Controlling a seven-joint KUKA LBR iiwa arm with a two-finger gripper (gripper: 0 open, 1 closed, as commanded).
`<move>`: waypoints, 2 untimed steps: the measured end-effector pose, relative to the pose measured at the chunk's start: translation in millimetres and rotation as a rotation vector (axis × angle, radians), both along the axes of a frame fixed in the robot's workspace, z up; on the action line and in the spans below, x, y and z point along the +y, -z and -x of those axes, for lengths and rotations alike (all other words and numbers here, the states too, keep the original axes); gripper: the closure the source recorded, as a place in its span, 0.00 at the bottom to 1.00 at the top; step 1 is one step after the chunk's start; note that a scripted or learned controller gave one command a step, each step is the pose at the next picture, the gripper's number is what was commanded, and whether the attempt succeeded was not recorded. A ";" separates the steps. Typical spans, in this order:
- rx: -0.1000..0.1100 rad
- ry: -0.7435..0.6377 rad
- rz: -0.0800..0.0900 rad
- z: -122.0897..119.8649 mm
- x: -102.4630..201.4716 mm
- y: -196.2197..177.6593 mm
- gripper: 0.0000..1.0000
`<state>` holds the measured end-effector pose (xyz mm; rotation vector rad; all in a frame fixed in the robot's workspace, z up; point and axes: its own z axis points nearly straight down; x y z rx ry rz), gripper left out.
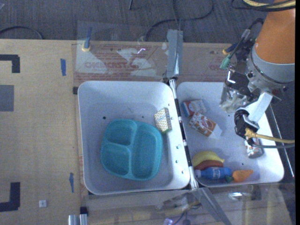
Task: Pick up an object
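The tool [231, 100] hangs over the right bin [274, 172] — whether clenched or released, I cannot tell — near the cartons [199, 118]; a teal tray [132, 149] fills the left bin [89, 125].

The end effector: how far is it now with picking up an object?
Nothing looks picked yet. The end effector hangs over the right bin, near its far edge; I cannot tell whether it holds anything. The small carton, banana, blue bottle and carrot lie in that bin, the teal tray in the left one. The grasp and lift are left.
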<state>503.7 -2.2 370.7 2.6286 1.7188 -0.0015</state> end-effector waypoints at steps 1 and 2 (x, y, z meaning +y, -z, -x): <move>0.002 -0.092 -0.002 -63.7 43.1 110.3 1.00; -0.001 -0.029 -0.001 -125.9 -1.8 149.4 1.00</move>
